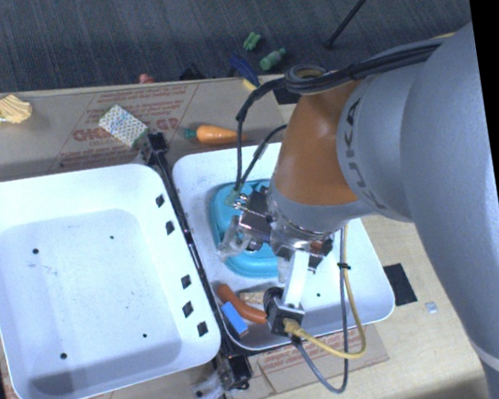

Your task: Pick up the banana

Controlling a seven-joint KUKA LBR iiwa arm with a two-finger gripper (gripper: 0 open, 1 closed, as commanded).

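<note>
Banana: probably the pale yellowish piece (257,296) just nearside of the gripper (239,234), half hidden, identity uncertain. Gripper state impossible to tell, masked by the wrist. Could well close on the blue dish (229,203) directly beneath, or on the orange piece (226,293) crowding the target. All inside the right bin (341,299); left bin (1,277) well apart.

This looks like a robot lab. A big grey robot arm (407,133) with cables reaches over two white bins (76,285) on a cardboard-covered bench (81,126). Small toys lie behind the bins, and dark carpet (67,35) lies behind the bench.
</note>
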